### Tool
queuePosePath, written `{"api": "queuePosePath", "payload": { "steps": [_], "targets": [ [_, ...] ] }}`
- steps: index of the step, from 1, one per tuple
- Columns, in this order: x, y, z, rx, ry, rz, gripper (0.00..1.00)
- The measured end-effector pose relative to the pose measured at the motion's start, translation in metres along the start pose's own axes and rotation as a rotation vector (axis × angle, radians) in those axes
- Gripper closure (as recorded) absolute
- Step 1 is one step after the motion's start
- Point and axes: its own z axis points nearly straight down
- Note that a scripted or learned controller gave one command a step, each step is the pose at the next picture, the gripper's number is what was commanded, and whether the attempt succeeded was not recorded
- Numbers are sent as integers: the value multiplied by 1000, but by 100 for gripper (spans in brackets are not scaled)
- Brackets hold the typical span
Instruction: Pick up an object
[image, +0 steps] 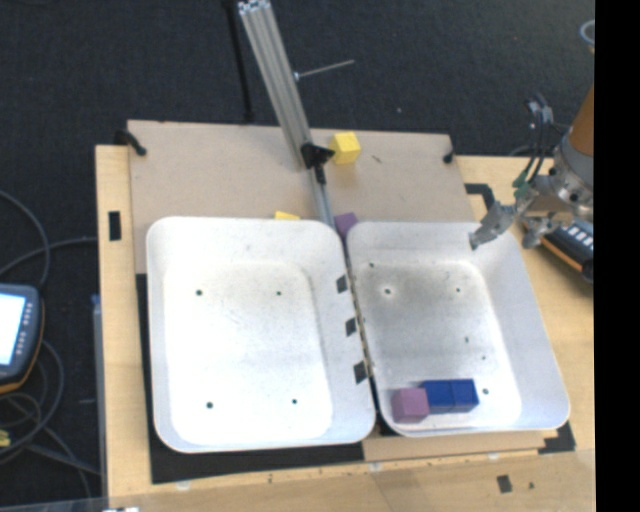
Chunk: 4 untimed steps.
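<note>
In the right bin (520, 330), a blue block (448, 394) lies near the front wall, and a purple block (409, 404) touches its left side. My gripper (508, 236) hangs over the bin's back right corner, far from both blocks. It is open, and one grey finger (486, 231) juts left over the rim. Nothing sits between the fingers.
The left bin (165, 330) lies beside the right one. A yellow block (346, 148) rests on the board behind the bins, by a slanted metal rail (280, 80). A small yellow piece (287, 215) and a small purple piece (345, 222) sit at the bins' back rims.
</note>
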Motion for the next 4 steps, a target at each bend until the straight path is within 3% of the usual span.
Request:
{"api": "queuePosePath", "payload": {
  "steps": [1, 2, 4],
  "targets": [
    [-1, -27, -25, -2, 2, 9, 0],
    [49, -93, -5, 3, 4, 7, 0],
    [48, -91, -5, -3, 2, 13, 0]
  ]
}}
